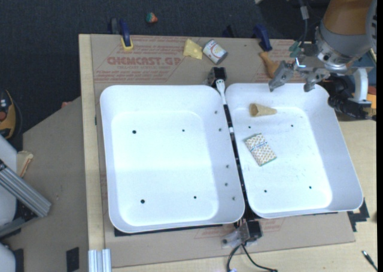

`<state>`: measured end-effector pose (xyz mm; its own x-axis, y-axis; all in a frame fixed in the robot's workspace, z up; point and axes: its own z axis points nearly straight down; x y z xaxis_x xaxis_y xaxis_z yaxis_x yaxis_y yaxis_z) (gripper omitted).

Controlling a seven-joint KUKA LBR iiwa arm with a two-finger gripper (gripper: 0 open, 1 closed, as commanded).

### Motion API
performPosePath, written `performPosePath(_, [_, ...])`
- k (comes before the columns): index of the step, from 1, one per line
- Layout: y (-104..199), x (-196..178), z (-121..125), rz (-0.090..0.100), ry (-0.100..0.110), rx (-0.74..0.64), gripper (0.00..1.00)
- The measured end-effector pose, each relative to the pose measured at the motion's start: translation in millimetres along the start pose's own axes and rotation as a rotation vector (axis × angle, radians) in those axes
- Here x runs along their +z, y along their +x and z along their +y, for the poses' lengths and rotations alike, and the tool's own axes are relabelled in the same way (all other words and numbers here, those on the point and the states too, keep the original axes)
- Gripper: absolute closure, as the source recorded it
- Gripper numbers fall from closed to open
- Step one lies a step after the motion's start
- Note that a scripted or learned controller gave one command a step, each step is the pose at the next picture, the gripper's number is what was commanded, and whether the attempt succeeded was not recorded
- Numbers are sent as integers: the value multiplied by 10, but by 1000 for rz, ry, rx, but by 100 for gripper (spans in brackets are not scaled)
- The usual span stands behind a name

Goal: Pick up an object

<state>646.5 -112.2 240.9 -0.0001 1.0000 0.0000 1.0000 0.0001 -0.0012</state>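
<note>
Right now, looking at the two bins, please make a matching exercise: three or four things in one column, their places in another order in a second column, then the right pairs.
Things:
1. tan cone-shaped piece
2. flat dotted rectangular pad
3. yellow wedge-shaped piece
4. two-finger gripper

Places:
A. on the brown board, behind the bins
B. near the middle of the right bin
C. above the right bin's far rim
D. in the right bin, near its far wall

Pairs: 1-D, 2-B, 3-A, 4-C

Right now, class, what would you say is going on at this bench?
A grey and orange robot arm reaches in from the right, its gripper open above the far edge of the right bin, holding nothing. In that bin lie a tan cone-shaped piece and a small patterned packet, both untouched. The left bin sits alongside. No pick-up has happened yet.
</note>
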Motion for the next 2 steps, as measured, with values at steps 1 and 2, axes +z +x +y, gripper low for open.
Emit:
performPosePath(1, [1,-113,8,-1,-4,-1,100])
performPosePath(2, [-36,-2619,-65,-5,-23,-1,100])
